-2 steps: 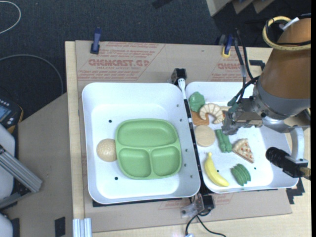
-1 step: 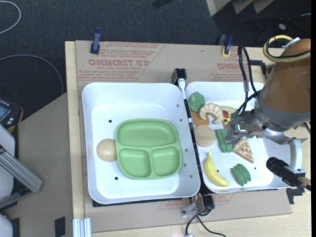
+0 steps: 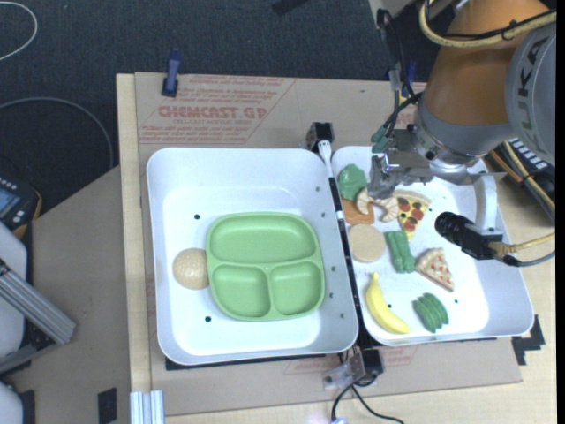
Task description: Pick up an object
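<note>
1. The gripper (image 3: 386, 177) hangs low over the far inner part of the right bin (image 3: 508, 303), down among the toy food at that end. Whether it is released or clenched cannot be told from this slanted overhead view, and nothing can be seen caught in it.

2. Progress, as a judgement: the pick is not yet done. Every item appears to lie on a bin floor, none lifted, so closing on a piece and raising it are both left.

3. Nearest the gripper are the green leafy piece (image 3: 351, 182), just beside it toward the divider between the bins, and the tan mushroom-like piece (image 3: 385, 207) directly under or just in front of it; I cannot tell whether either is touched.

4. The pizza slice with red topping (image 3: 411, 210) lies just beside these, on the side toward the bin's middle. The round cracker (image 3: 366, 244) and the green pickle (image 3: 401, 253) lie nearer the table's front edge.

5. Well apart from the gripper, toward the right bin's front corner, are the banana (image 3: 385, 306), the green bean pod (image 3: 431, 312) and the second pizza slice (image 3: 436, 268).

6. The left bin (image 3: 168, 237) holds a green divided tray (image 3: 265, 266) and a beige bun (image 3: 190, 268) touching its outer edge.
</note>
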`<state>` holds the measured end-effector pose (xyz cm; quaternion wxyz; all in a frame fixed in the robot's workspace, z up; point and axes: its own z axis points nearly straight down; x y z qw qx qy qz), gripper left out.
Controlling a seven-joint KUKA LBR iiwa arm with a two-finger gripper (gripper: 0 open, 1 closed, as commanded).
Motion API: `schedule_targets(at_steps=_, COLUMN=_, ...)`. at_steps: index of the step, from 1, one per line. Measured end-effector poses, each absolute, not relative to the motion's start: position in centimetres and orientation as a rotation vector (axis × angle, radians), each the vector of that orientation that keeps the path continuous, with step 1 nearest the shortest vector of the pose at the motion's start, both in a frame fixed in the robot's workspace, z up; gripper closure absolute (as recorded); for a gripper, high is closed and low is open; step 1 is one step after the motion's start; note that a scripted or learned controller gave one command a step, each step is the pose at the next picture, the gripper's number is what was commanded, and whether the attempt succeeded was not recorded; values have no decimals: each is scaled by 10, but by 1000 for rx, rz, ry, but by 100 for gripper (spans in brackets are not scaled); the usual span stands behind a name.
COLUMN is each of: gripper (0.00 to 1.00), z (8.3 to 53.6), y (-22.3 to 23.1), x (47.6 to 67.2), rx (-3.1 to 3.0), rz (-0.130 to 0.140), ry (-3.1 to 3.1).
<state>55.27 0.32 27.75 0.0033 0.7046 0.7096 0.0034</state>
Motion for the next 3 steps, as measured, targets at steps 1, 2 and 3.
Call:
schedule_targets(at_steps=1, gripper=100, z=320, y=15, x=476, rx=2221, rz=1, ry=2226)
schedule_targets(at_steps=2, gripper=100, z=358, y=84, x=480, rx=2210, rz=10, ry=2229)
schedule_targets(at_steps=3, gripper=100, z=366, y=80, x=480, rx=2218, rz=4, ry=2221)
